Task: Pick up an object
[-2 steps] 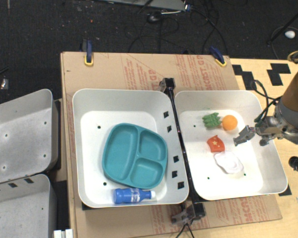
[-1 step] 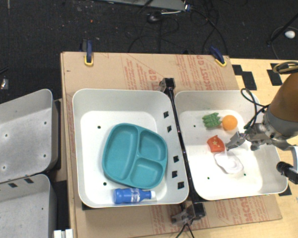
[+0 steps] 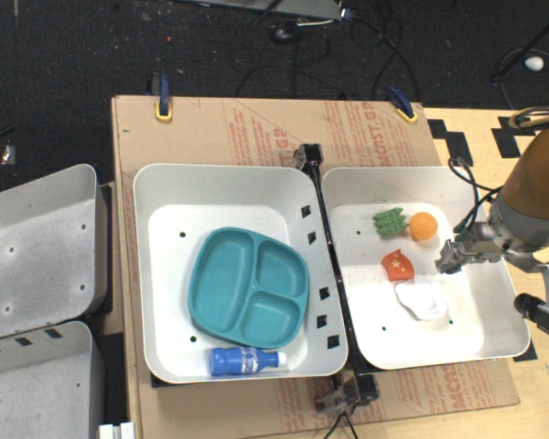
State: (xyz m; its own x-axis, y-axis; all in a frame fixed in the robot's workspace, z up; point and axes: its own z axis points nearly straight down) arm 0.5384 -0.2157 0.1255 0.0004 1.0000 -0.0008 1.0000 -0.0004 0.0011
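Observation:
The right bin [image 3: 494, 337] holds a green leafy toy [image 3: 390, 220], an orange ball [image 3: 423, 226], a red piece [image 3: 398, 265] and a white object [image 3: 423, 301]. My gripper [image 3: 448, 256] hangs low over the right bin, just right of the red piece and below the orange ball, above the white object. The arm comes in from the right edge with its orange band [image 3: 535, 186] showing. Nothing is visible between the gripper's fingertips.
The left bin [image 3: 156, 199] holds a teal divided plate [image 3: 250, 285] and a blue bottle [image 3: 243, 360] lying along its front wall. A black divider [image 3: 328, 263] separates the bins. Grey trays [image 3: 37, 245] lie at the far left.

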